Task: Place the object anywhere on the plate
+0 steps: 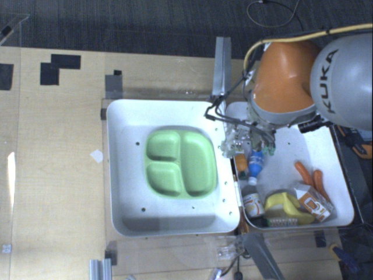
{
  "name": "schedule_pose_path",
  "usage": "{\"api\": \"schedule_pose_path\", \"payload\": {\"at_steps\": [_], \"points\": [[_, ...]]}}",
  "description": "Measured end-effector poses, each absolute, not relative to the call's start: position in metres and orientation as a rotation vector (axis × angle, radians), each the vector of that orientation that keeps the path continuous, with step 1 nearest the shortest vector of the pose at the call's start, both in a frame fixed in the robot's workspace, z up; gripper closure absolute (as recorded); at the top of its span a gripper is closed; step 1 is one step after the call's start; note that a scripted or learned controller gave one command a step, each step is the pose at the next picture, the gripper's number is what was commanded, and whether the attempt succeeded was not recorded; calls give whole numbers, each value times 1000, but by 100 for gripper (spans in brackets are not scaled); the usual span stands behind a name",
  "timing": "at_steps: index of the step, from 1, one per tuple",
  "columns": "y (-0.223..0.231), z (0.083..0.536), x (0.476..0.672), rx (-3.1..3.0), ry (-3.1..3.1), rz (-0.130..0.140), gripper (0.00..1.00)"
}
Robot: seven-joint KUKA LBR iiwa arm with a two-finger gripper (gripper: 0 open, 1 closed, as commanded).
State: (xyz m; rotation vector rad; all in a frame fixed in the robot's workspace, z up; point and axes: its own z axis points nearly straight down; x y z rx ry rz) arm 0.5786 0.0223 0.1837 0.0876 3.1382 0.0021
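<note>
One fixed camera above the bench, looking down at a slant.

The shallow white left bin (125, 174) with its green three-compartment plastic plate (180, 162) sits at frame centre, the shallow white right bin (344, 209) at lower right. The grey, orange-banded arm (291, 77) looms large at upper right; dark floor spans the top edge.
</note>
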Motion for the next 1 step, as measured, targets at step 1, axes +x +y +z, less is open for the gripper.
{"api": "schedule_pose_path", "payload": {"at_steps": [1], "points": [[-28,265,612,-563,3081,1,100]]}}
